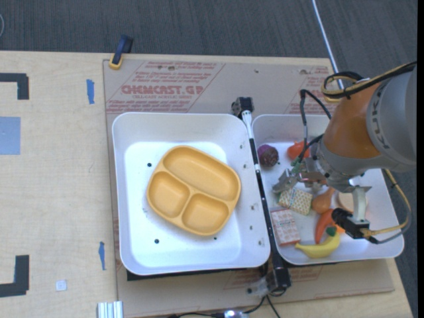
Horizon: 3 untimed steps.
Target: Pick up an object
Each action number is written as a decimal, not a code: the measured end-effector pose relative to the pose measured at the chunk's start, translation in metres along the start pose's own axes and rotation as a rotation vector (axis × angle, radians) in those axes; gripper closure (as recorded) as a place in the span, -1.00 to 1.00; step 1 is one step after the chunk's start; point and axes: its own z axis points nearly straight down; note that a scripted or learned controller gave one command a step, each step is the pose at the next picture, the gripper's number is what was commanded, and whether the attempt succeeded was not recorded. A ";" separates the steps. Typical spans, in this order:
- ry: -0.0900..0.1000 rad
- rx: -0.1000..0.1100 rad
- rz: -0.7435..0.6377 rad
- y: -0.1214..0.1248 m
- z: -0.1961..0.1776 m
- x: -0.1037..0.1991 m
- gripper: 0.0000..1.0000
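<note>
While the arm [371, 128] reaches in from the right, the left bin [126, 197] carries just a yellow divided tray [192, 189], three compartments, lying flat near the bin's middle, well apart from the arm. Right bin [391, 247] is where the pickable stuff sits: a dark purple round item [267, 155] near its upper left, an orange-red piece [296, 151] just beside that, a cracker-like square [296, 201] in the middle, a small printed packet [285, 226] below it, a carrot-like orange piece [322, 225] and a banana [320, 246] against the near wall.

Gripper [295, 177] hangs low over the right bin, just above the cracker, between the purple item and the carrot. Metal finger parts show there but the wrist covers most of them, so I cannot tell whether the hand is wide or closed; nothing is visibly between its tips. Possibly it touches the cracker's top edge, view too cluttered to say.

Step, as I judge it: descent or grasp attempt over the clutter in the right bin, no object secured yet. Next move calls for closing on one item, the cracker likeliest, then a straight lift clear of the bin wall. Risk: flat cracker is hard to pinch, neighbours crowd close and may get nudged.
</note>
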 end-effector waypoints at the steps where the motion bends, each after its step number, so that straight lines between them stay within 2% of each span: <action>1: -0.002 -0.004 0.001 0.001 -0.011 -0.001 1.00; 2: -0.001 -0.002 -0.002 0.031 -0.001 -0.009 1.00; 3: 0.000 -0.001 -0.002 0.031 0.000 -0.009 -1.00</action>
